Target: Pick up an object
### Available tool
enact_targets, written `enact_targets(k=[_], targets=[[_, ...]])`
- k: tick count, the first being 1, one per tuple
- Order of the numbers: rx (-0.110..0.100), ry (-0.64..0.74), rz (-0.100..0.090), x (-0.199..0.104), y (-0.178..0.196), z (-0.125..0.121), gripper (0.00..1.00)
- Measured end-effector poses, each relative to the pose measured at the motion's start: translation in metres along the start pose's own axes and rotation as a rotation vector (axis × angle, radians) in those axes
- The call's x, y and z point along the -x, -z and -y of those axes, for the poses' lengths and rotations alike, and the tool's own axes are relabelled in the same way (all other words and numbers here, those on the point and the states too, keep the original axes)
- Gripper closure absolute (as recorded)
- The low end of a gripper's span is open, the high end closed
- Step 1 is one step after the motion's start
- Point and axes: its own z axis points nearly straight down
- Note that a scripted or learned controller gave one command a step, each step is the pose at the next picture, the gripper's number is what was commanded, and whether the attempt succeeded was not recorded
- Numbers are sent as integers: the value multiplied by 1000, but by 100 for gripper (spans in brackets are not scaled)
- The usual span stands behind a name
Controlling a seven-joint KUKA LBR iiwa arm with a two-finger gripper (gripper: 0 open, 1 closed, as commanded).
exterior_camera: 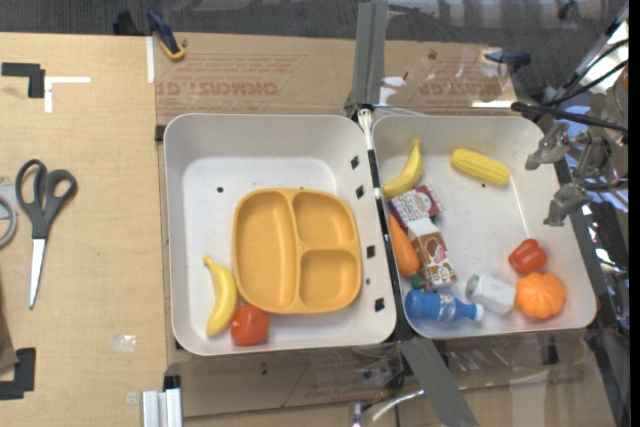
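The left bin (pixel 190 215) holds a yellow divided plate (pixel 297 250), a banana (pixel 220 295) at its front left and a red tomato (pixel 250 325) beside that. In the right bin (pixel 500 215) lie a second banana (pixel 405 170), a corn cob (pixel 480 166), a snack packet (pixel 415 206), a carrot (pixel 403 248) and a small brown-and-white box (pixel 432 258). Along its front are a blue bottle (pixel 440 308), a white cylinder (pixel 491 292), a red pepper (pixel 527 256) and an orange fruit (pixel 541 295).
Scissors (pixel 40 205) lie on the bench at far left. A blue clip (pixel 165 35) sits at the back of the cardboard sheet. Metal fittings and cables (pixel 565 175) crowd the right bin's right rim. A grey bar (pixel 368 55) stands behind the divide between the bins.
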Motion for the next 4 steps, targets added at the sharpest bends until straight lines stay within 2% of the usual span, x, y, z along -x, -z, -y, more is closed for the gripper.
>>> enact_targets(k=[1, 2, 3, 4], targets=[[0, -190, -1, -59, -111, 0, 0], [-1, -328, 7, -87, -127, 0, 0], [-2, -323, 13, -85, -116, -1, 100], [0, -597, -2, -76, -131, -85, 100]])
